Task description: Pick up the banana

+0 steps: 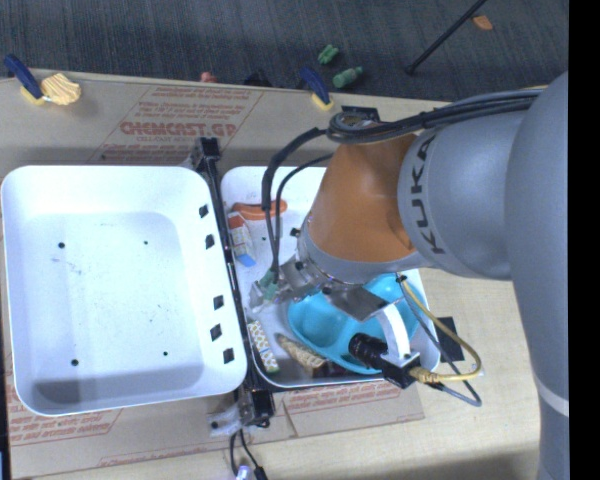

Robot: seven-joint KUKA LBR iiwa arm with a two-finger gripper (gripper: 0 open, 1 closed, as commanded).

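The grey arm (450,198) with its orange band reaches in from the right edge of the surface (160,118) and hangs over the right-hand bin (242,183), covering most of it. The left-hand bin (105,278) lies bare beside it, the two walls touching along the middle of the surface. Under the wrist the tool (298,286) sits low inside the right-hand bin, and I cannot tell whether it is wide or narrow, nor whether it holds anything. I cannot pick out the banana with certainty. The likeliest candidate is a pale tan piece (300,350) with dark marks, lying by that bin's wall nearest the front edge of the surface; otherwise the banana is hidden under the arm. If the tan piece is it, it lies from the tool toward the front edge, near but apart. Its long axis slants roughly along that front wall, so the tool would probably need to shift that way and close across the short side. A blue bowl (325,330) touches or crowds it on the right, and a speckled strip (263,348) lies just beside it on the left, so either could be caught in a grasp. A small bottle (245,226) with an orange label lies toward the back, well out of the way.
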